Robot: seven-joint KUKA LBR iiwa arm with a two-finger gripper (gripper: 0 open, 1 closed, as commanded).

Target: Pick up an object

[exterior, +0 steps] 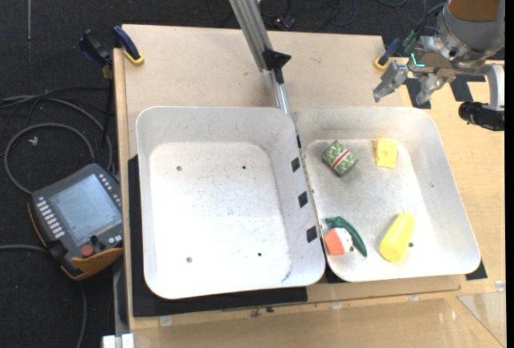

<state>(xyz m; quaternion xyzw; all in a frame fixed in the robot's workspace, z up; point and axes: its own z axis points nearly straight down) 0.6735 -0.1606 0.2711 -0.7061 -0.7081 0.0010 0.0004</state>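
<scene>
While the gripper (405, 88) hangs spread and empty above the right bin's (450, 202) far rim, you're pre-grasp: nearest target is the yellow block (386, 153) inside; next, descend over it and close.

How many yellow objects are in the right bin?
2. A small yellow block lies near the far right of the right bin; a larger yellow piece lies near its front right. Nothing seems hidden.
</scene>
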